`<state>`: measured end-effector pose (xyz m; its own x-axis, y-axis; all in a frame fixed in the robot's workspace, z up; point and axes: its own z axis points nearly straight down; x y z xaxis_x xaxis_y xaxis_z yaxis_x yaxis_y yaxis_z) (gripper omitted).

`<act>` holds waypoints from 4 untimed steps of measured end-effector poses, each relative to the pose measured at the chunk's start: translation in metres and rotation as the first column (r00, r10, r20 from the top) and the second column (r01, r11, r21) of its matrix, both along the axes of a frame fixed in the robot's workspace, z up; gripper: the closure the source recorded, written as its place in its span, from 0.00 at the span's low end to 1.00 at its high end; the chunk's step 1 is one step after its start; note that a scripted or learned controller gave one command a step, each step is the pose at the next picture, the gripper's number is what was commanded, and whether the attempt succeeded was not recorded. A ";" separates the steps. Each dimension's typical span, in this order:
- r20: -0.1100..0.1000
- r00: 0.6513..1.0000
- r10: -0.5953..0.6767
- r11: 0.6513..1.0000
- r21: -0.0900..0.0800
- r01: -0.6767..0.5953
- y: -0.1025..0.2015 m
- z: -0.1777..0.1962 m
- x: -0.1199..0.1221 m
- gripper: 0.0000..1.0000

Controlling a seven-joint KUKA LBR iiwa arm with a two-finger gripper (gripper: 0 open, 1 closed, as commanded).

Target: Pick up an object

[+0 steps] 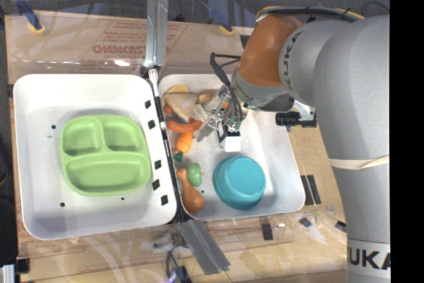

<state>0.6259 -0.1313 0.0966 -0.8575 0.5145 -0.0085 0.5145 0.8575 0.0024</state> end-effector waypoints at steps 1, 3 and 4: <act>0.009 0.926 -0.378 0.926 -0.006 0.378 0.028 0.001 -0.046 0.00; -0.015 0.774 -0.634 0.774 -0.005 0.634 0.013 0.005 0.001 1.00; -0.005 0.660 -0.751 0.660 0.008 0.751 0.089 0.099 0.013 1.00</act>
